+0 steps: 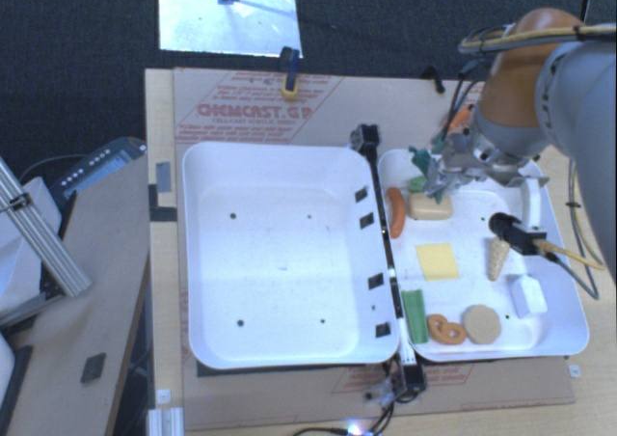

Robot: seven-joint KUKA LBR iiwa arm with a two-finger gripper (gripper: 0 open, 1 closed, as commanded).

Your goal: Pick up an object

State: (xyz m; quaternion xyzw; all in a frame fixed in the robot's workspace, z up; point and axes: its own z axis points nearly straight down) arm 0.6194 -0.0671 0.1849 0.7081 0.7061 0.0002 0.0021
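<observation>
My gripper [433,180] is low over the back left part of the right bin [564,323], reaching in from the right. It hangs just above a beige block [430,208]. A small green piece [419,184] shows right at its tip, and I cannot tell whether it is held. An orange sausage [395,212] lies beside the block along the bin's left wall.
Further forward in the right bin lie a yellow square [438,261], a cone [496,257], a white block [527,295], a round biscuit [481,324], an orange pretzel [445,330] and a green strip [414,316]. The left bin [202,174] adjoins it.
</observation>
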